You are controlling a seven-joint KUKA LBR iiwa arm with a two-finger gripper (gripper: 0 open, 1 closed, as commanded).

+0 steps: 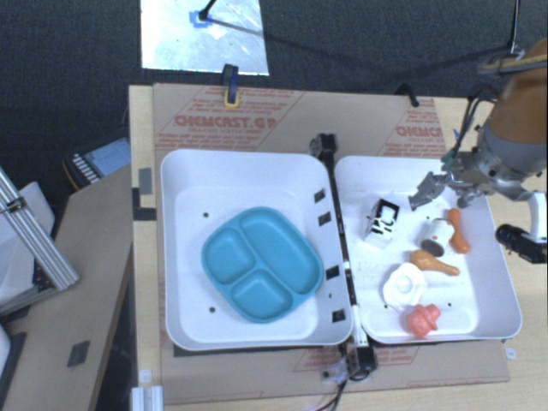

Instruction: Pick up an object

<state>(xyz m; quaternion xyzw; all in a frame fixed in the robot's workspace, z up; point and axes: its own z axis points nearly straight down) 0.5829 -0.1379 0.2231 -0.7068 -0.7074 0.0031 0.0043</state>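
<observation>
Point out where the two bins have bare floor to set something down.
The left bin has bare floor along its back wall, above the blue divided plate, and a strip at its left. In the right bin, the back-left corner, above the black-and-white block, is bare. Its right half is crowded: carrot, white toy, pink toy, gripper above.
</observation>
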